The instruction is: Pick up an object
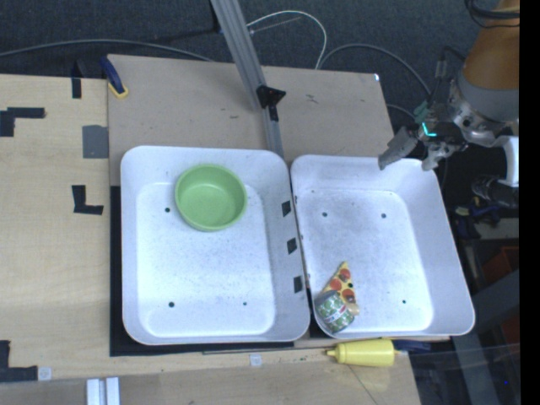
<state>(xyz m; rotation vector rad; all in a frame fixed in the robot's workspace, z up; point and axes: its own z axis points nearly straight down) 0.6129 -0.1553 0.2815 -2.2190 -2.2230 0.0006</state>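
Observation:
My gripper (411,156) hangs over the far right rim of the right bin (422,226), its two grey fingers spread apart with nothing between them. A small colourful packet with green, red and orange print (337,300) lies at the near left corner of the right bin, well away from the gripper. A green bowl (210,197) sits upright in the far part of the left bin (152,310).
A yellow bottle (366,353) lies on the bench just outside the near rim of the right bin. A grey slanted pole (245,53) rises behind the bins. Cables run across the back of the bench.

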